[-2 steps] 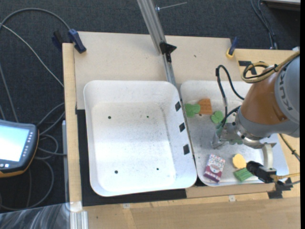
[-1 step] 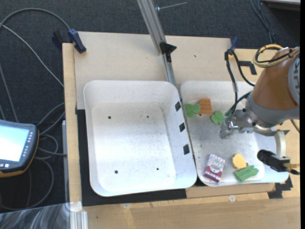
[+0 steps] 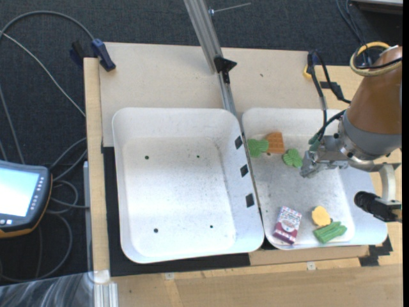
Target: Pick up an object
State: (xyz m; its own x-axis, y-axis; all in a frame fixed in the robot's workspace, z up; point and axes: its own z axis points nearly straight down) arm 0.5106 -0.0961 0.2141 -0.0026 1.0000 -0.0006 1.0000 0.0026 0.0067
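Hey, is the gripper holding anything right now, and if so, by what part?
It cannot be told. The gripper sits low in the right bin, just right of a small green piece, but nothing shows between its fingers.

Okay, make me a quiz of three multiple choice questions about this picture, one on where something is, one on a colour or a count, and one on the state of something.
1. Where does the small pink-and-white packet lie?
A. In the left bin
B. Near the front edge of the right bin
C. On the bare bench behind the bins

2. What colour is the small block beside the green piece near the back of the right bin?
A. Orange
B. Blue
C. Black

3. Where is the gripper?
A. Over the left bin
B. Over the right bin, near the small green piece
C. Outside both bins, above the floor

Answers:
1 B, the packet sits at the right bin's front edge, left of the yellow piece.
2 A, the block is plainly orange.
3 B, the arm reaches in from the right and ends above the right bin's floor.
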